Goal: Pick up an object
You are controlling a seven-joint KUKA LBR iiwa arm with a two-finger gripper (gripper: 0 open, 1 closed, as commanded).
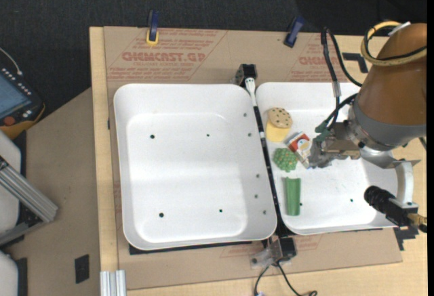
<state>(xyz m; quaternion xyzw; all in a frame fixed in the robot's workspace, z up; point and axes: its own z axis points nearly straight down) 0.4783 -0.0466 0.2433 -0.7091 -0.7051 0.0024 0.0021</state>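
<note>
Gripper (313,158) low in right bin (339,217), finger spacing cannot be told, red-and-white object (298,143) just beside at 10 o'clock, green ball (285,160) at 9 o'clock, green stick (292,195) at 7 o'clock, cookie (279,116) and yellow piece (275,132) at 11 o'clock.

- Left bin (183,166): open floor, you've got free passage.
- Right bin (339,210): cookie (279,116), yellow block (276,131), red/white item (298,144), green clump (285,159), green stick (292,195) crowd the divider side.
- Arm (390,98) overhangs its right half.

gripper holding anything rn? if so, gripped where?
Cannot tell. The gripper sits right against the red-and-white item in the right bin, but the contact point is hidden.
</note>
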